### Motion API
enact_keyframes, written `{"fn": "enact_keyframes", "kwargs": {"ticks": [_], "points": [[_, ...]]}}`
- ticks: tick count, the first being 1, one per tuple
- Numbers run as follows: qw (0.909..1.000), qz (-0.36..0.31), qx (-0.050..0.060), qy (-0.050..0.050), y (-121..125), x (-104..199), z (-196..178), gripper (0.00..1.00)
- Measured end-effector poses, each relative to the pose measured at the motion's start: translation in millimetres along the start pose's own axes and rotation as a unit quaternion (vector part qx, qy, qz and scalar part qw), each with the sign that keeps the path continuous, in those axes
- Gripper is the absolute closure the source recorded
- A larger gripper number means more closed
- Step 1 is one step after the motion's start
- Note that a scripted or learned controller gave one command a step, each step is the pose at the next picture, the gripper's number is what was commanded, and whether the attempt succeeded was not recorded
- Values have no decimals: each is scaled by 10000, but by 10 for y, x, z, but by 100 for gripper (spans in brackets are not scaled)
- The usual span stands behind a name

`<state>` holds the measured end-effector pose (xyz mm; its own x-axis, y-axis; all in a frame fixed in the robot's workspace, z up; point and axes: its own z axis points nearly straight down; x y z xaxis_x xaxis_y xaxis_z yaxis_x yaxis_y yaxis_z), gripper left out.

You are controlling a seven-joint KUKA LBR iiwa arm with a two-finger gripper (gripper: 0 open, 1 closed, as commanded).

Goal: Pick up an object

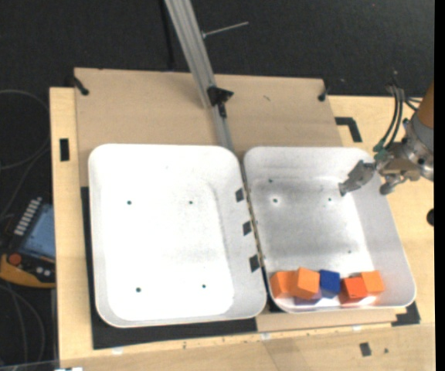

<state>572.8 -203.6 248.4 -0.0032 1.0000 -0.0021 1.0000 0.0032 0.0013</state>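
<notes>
Several blocks lie in a row along the front edge of the right bin (307,222): an orange block (284,283), a second orange block (308,281), a blue block (329,281), a red-orange block (353,288) and one more orange block (372,280). My gripper (370,181) hangs over the bin's back right corner, far from the row. Its fingers are spread, one fingertip (354,181) reaching out over the bin floor. It is open and nothing sits between the fingers.
The left bin (161,230) adjoins the right one, with small clips along the seam. A slanted metal rail (195,52) runs from the top down to the bins' back edge. Cables and a handheld controller (29,246) lie off the bench at left.
</notes>
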Motion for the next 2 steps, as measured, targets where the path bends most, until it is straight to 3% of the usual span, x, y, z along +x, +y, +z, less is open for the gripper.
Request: {"fn": "enact_keyframes", "kwargs": {"ticks": [1, 2], "points": [[10000, -15, 48, 31, -315, 646, 826, 0], [10000, -8, -11, 9, -243, 828, 637, 0]]}}
